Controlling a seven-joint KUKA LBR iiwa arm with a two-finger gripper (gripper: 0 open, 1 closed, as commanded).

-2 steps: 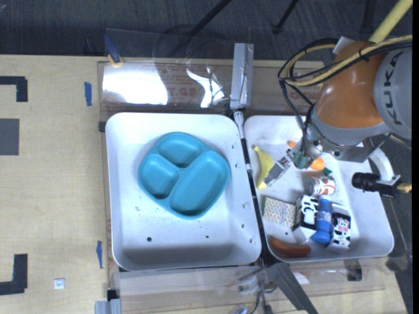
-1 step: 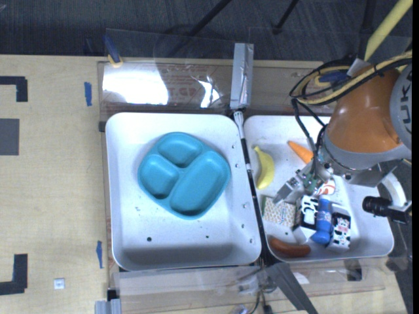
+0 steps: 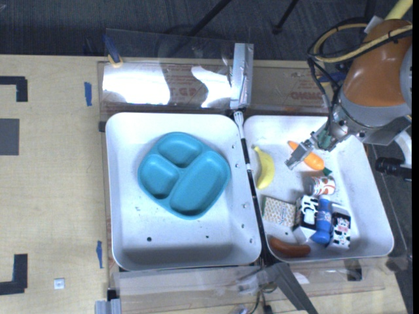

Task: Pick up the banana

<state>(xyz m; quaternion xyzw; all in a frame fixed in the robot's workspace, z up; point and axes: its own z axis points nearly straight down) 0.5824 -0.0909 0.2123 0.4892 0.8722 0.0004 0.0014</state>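
Banana ungrasped at left edge of right bin; gripper offset to its right

The banana (image 3: 264, 167) lies in the right bin (image 3: 376, 195) beside the left wall, long axis running near-to-far. The gripper (image 3: 302, 153) stands apart from it, toward the bin centre, beside an orange carrot-like item (image 3: 313, 159). Finger state cannot be determined. The move required, by estimate, is a leftward traverse, then a descent across the short axis

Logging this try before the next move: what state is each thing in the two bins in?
banana: lying loose at the right bin's left wall
carrot: lying beside the gripper
blue divided plate: flat in the left bin
sausage: lying at the right bin's near edge
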